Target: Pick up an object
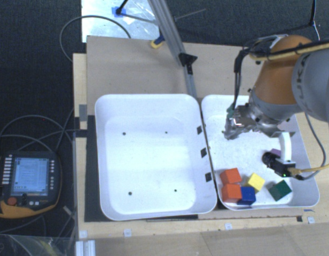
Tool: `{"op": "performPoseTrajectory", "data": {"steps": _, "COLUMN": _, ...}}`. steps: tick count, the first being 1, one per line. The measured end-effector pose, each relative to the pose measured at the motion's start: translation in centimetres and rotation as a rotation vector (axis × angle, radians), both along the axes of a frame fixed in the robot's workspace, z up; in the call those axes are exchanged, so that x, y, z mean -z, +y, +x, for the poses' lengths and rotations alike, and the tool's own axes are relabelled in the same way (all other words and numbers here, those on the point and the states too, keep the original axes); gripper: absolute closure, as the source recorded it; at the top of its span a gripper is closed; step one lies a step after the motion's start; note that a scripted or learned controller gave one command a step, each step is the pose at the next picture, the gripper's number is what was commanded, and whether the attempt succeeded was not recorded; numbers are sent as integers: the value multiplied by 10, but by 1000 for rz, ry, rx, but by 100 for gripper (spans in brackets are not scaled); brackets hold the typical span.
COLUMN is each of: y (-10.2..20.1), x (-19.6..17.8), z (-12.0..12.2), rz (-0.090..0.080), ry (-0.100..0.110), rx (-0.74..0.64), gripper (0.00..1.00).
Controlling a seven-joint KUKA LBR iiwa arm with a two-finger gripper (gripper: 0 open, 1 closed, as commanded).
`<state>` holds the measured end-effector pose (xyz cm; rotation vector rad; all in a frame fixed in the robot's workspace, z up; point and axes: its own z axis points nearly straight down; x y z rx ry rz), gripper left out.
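Note:
My gripper (232, 128) hangs over the upper left part of the right bin (302, 199), with the grey and orange arm (282, 73) reaching in from the right. Several blocks lie in a cluster at the bin's front edge, well below the gripper. Two orange blocks (231, 183) sit stacked one behind the other, and a yellow block (256, 181) is beside them. A blue block (248, 194) lies in front and a dark green block (280, 189) to the right. A small purple piece (275, 152) peeks out beside the arm's white bracket.
The left bin (148, 153) sits beside the right one, joined along a ridge with black clips (203, 152). A grey pole (172, 33) slants in from the top. A teach pendant (26, 183) lies on the floor at the left.

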<state>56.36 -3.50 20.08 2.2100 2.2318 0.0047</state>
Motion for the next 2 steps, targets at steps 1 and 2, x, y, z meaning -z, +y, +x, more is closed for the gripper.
{"op": "performPoseTrajectory", "data": {"steps": 1, "y": 55, "x": -10, "z": 16, "rz": 1, "ry": -1, "rx": -2, "gripper": 100}}
{"op": "performPoseTrajectory", "data": {"steps": 2, "y": 113, "x": -13, "z": 9, "rz": 1, "ry": 1, "rx": -2, "gripper": 100}}
